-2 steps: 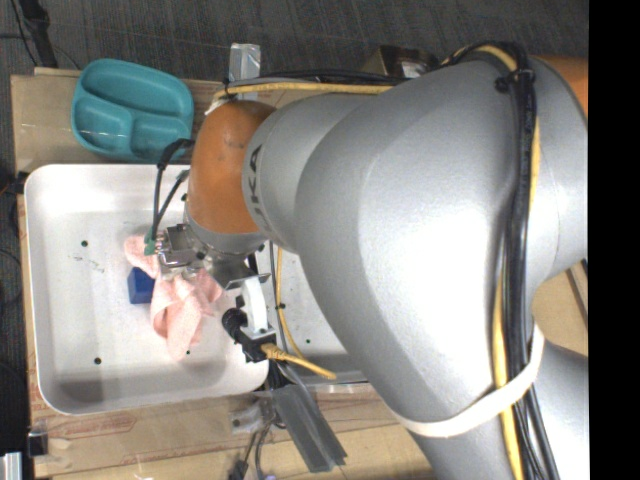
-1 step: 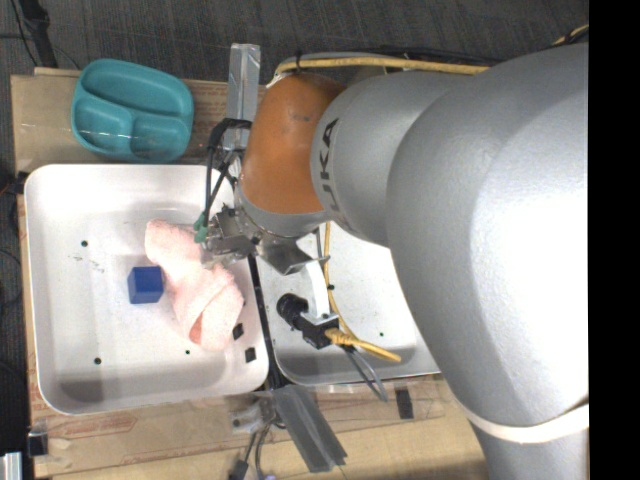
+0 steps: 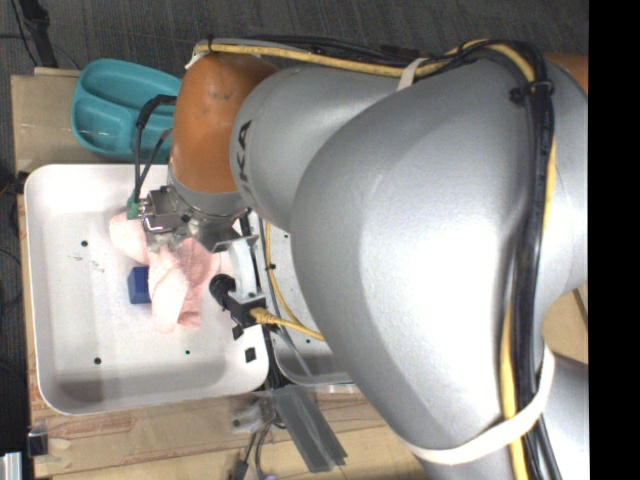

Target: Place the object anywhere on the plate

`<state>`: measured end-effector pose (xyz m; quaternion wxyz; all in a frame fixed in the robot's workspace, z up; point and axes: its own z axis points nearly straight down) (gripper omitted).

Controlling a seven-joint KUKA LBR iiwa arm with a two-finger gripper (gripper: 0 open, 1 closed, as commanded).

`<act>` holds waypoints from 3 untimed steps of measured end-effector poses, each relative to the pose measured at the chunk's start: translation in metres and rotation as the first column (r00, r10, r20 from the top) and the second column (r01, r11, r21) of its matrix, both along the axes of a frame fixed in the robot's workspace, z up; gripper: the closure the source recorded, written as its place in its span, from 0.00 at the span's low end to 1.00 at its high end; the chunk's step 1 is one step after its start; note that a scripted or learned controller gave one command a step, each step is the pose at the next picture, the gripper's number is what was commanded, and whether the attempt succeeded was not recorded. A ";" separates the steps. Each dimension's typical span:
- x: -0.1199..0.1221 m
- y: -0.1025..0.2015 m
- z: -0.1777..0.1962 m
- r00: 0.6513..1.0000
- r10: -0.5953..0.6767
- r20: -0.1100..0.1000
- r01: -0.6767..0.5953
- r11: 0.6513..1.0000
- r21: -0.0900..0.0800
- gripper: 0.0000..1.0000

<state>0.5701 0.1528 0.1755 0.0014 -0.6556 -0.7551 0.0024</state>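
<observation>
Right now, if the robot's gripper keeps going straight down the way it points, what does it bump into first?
Probably the pink cloth lying in the left white bin; the gripper sits right over it. Depth is hard to judge.

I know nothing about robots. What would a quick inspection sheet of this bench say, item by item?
Surface: wooden bench bearing a white bin; the arm covers most of the right side.
Job's things: pink cloth-like object and small blue block lie in the bin; no plate seen.
Clutter: teal container beyond the bin's far edge.
Grippers: gripper sits low over the pink object; whether it grips cannot be told.
Cables: yellow and black cables run along the arm; a black cable loops beside the orange band.
Surroundings: dark floor behind the bench.
</observation>
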 end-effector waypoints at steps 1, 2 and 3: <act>-0.001 -0.015 -0.014 1.000 0.018 0.001 -0.018 1.000 0.001 1.00; -0.046 0.028 0.027 0.998 -0.067 0.003 0.067 0.998 0.001 1.00; -0.003 -0.076 0.042 0.999 0.038 0.002 -0.038 0.999 0.001 1.00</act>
